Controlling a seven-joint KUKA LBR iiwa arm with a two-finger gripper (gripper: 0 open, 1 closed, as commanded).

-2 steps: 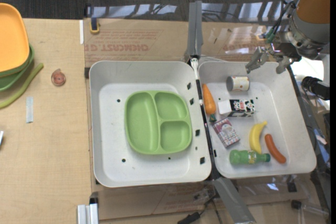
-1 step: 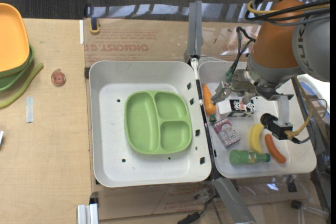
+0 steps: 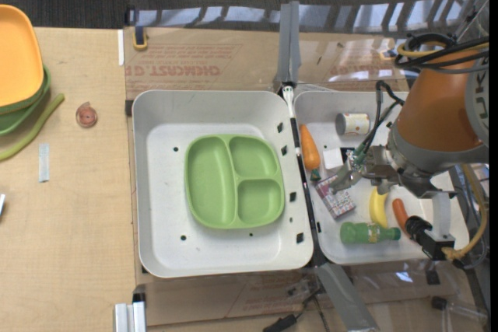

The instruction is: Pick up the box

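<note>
Box point(image 3: 338, 197), a small pink-and-white patterned carton, lies flat near the left wall of the right bin point(image 3: 331, 245), about midway along it.

By size: the left bin point(image 3: 148, 190) holds 1 green plate point(image 3: 233, 181) with 3 compartments, set at its centre. The arm point(image 3: 436, 120) comes in from the right edge over the right bin, and its gripper point(image 3: 350, 173) hangs just above the box's upper end; whether it touches or clasps the box I cannot tell, since the fingers are too small and cluttered to read.

In the right bin, a green bottle point(image 3: 367, 232) lies on its side near the front edge. An orange carrot point(image 3: 310, 148) sits against the left wall toward the back. A yellow banana point(image 3: 378, 207) rests between box and bottle. A white cylinder point(image 3: 354, 123) lies near the back edge.
</note>
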